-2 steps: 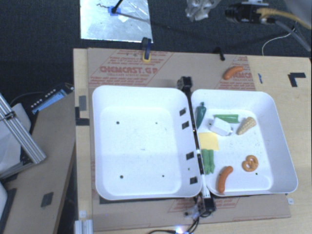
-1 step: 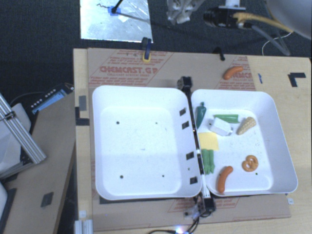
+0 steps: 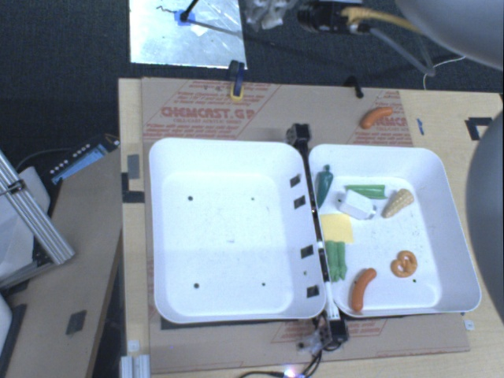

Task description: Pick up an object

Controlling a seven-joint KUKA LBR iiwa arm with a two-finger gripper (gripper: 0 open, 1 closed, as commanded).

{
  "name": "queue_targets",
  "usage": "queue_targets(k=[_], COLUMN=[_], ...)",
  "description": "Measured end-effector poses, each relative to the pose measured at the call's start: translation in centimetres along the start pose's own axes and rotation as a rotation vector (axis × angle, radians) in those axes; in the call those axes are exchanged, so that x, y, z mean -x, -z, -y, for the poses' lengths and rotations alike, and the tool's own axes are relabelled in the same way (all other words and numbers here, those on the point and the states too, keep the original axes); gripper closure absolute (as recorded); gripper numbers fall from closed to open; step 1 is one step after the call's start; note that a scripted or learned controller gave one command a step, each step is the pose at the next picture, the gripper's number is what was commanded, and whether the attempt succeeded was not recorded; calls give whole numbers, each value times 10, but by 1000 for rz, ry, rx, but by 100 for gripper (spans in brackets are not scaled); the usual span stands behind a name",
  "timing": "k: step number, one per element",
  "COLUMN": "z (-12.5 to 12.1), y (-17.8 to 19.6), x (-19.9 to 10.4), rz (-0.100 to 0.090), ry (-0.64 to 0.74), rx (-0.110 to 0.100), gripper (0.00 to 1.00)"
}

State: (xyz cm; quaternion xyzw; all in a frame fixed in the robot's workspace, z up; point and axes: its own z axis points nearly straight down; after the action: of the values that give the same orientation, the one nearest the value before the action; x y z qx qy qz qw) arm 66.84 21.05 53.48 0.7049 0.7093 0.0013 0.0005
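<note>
The right bin (image 3: 453, 235) holds several toy foods: a dark green pepper (image 3: 324, 184), a green strip (image 3: 365, 190), a white block (image 3: 358, 205), a corn cob (image 3: 398, 203), a yellow slice (image 3: 337, 228), a green pod (image 3: 336, 260), a pretzel (image 3: 404, 264) and an orange sausage (image 3: 362, 288). My gripper (image 3: 270, 2) hangs blurred at the top of the view, high above the bench and well behind both bins. Nothing shows in it.
The left bin (image 3: 228, 227) lies beside the right one, joined by a black clip strip (image 3: 311, 227). A second sausage (image 3: 376, 117) lies on the cardboard behind the right bin. The grey arm (image 3: 449, 10) crosses the top right corner.
</note>
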Motion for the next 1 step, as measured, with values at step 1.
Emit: queue_targets(k=[1], z=[0], y=[0], x=[-25], rz=[0], ry=[-1], rx=[0], gripper=[100])
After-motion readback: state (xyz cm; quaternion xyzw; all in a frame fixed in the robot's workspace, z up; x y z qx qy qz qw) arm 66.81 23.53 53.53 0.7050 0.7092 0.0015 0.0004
